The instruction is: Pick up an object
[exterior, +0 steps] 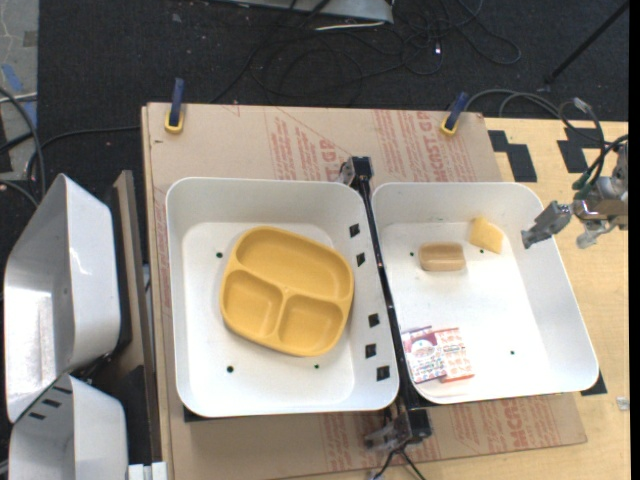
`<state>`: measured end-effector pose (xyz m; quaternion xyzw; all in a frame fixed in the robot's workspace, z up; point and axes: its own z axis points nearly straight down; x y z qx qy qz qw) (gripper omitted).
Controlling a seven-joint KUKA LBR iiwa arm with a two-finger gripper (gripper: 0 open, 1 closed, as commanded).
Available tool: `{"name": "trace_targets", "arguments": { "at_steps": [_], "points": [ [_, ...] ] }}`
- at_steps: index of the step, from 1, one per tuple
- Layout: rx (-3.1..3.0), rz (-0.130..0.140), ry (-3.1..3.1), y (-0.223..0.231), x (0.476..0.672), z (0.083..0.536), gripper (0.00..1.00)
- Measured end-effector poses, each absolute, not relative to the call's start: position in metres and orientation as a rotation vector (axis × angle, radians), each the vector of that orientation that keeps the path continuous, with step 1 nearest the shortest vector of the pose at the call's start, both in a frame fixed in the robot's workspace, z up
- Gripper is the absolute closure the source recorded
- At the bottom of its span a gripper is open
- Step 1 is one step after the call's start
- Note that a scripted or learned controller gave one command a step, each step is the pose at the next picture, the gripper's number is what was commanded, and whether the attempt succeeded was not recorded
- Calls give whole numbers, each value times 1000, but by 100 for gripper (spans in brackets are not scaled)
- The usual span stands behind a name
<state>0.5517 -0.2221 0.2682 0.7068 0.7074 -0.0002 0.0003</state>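
1. Lying at the front of the right bin (560,298), nearest the camera, is a flat red-and-white packet (437,354), sitting close to the divider (378,288) where the two bins are meeting.

2. Filling much of the left bin (190,298) is a yellow divided plate (287,290) with three hollows, all of them sitting bare; it is resting flat and slightly askew on the bin floor.

3. Further back in the right bin, a tan block (442,258) is lying with its long axis running roughly left to right across the view, well apart from the packet.

4. Just beyond and to the right of it, a small yellow wedge (487,235) is sitting near the block but not touching it.

5. The claw (548,224) is hanging at the right bin's far right rim, reaching in from the view's right edge; whether it is spread or pressed together cannot be told at this size, and nothing is visibly held.

6. The move ahead is likely turning on this: the wedge is lying to the view's left of the claw and is the nearest piece, the block a little further along the same line, and the packet well forward toward the camera.
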Motion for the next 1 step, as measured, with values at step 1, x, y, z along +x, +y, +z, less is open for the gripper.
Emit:
{"name": "trace_targets", "arguments": {
  "at_steps": [1],
  "points": [
    [2224,-3,2222,-219,549,225,0]
  ]
}}
